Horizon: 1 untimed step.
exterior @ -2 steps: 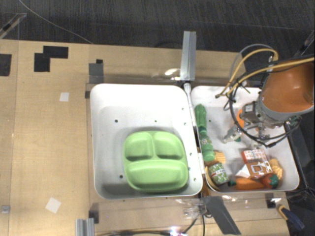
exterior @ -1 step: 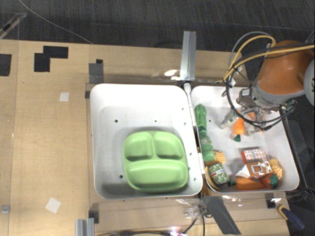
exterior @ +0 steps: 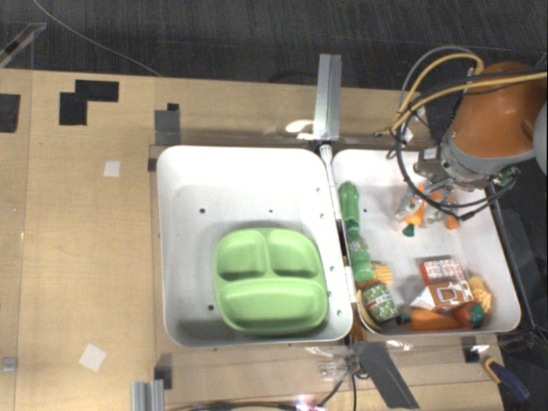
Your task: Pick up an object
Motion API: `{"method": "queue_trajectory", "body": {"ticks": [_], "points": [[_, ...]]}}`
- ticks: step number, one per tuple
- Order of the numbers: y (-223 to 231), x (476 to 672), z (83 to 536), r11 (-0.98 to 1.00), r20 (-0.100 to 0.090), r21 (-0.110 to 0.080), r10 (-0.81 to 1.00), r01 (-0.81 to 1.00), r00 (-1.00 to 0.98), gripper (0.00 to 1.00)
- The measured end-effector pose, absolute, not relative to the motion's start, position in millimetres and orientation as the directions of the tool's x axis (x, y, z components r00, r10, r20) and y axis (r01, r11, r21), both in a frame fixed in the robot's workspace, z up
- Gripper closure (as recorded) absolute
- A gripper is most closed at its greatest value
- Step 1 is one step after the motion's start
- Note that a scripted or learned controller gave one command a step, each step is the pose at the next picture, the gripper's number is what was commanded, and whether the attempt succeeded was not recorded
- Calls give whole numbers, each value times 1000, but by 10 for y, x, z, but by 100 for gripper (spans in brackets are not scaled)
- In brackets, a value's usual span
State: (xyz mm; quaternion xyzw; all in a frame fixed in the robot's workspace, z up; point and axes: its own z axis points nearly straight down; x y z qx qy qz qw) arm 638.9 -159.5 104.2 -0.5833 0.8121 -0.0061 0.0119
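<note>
My gripper (exterior: 434,197) hangs low over the back of the right bin (exterior: 501,255), under the orange wrist band and cables. Just beneath and left of it lies a small orange and white toy (exterior: 411,216), and a small orange piece (exterior: 451,221) sits to its right. A long green vegetable (exterior: 348,205) lies along the bin's left wall. Near the front are a brown and white box (exterior: 445,282), a carrot (exterior: 432,319), a dark green can (exterior: 379,303) and yellow corn (exterior: 482,294). Nothing visibly hangs from the gripper.
The left bin (exterior: 184,187) holds a green divided plate (exterior: 270,279) toward its front. A metal post (exterior: 328,101) stands at the back where the two bins meet. The arm's body and cables crowd the right bin's back right corner.
</note>
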Motion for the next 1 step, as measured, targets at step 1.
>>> {"method": "queue_trajectory", "body": {"ticks": [1], "points": [[-1286, 6600, 2038, 232, -5, -21, -973, -973, -232, 100]]}}
